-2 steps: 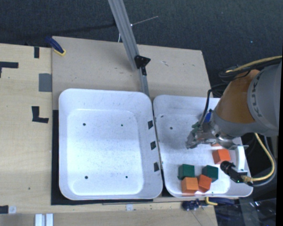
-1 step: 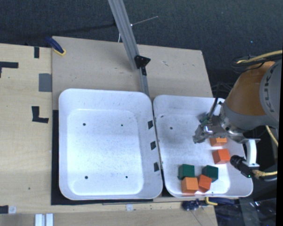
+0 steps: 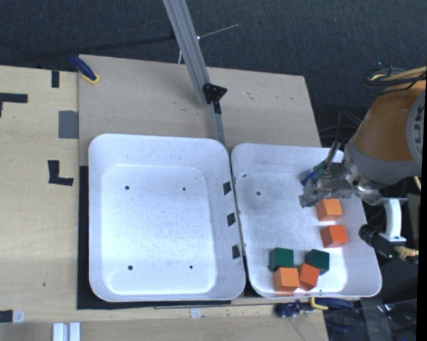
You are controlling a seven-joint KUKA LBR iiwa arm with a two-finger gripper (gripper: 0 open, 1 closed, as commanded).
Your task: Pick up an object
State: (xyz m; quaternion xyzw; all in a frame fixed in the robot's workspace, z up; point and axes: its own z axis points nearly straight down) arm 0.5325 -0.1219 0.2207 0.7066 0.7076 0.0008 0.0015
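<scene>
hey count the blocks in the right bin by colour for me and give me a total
Orange blocks: 4, at and
Green blocks: 2, at and
Total: 6, all in the right bin

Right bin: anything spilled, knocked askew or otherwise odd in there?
Nothing stands out. All six blocks lie inside the right bin: two orange ones below the gripper, and two green and two orange clustered at the near edge. None has spilled out.
</scene>
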